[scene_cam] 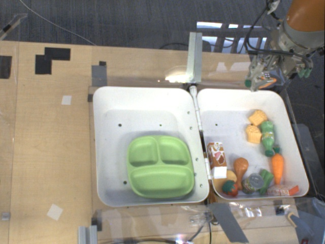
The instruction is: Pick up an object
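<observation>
My gripper [265, 77] hangs above the far rim of the right bin [228, 108], near its back right corner, under the orange-banded wrist. Several toy foods lie in that bin, towards the front and right. Two yellow waffle pieces [256, 118] lie nearest the gripper, with a green vegetable [267, 136] beside them. Further forward are an orange carrot [277, 166], a brown drumstick [240, 165], a small brown and white carton [217, 157], a grey can [252, 183] and a red piece [231, 188]. Something small and orange-white shows at the gripper; I cannot make out what it is.
The left bin [109, 116] holds a green divided plate [160, 165] at its front. A ridge [199, 131] separates the two bins. A metal post [195, 57] stands behind their junction. Cables hang around the wrist.
</observation>
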{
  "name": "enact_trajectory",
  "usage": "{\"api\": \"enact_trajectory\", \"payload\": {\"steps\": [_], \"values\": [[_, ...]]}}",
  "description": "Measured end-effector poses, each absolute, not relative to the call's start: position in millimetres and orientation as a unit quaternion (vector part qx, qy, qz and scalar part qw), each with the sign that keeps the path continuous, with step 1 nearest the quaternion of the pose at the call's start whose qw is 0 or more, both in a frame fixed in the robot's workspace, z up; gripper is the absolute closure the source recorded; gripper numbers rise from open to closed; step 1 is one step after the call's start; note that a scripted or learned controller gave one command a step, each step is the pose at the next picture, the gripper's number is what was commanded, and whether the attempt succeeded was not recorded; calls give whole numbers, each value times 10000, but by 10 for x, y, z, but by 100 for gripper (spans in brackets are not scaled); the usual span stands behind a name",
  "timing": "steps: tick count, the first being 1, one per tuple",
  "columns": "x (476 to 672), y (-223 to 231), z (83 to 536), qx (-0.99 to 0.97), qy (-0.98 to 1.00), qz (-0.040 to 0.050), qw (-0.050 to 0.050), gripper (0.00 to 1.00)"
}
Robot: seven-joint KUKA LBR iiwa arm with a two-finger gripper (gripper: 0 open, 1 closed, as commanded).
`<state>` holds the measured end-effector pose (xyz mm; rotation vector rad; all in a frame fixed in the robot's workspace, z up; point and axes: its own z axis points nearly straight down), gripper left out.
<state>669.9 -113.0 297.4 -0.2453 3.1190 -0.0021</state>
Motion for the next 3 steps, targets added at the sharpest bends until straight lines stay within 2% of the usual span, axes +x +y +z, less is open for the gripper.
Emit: {"api": "enact_trajectory", "payload": {"steps": [1,2,3], "values": [[6103,-1020,2434,-1089,9940,3,25,100],[6570,-1310,2601,-1287,9917,-13,62,100],[6596,-1292,2743,-1298,9915,-21,122,100]]}}
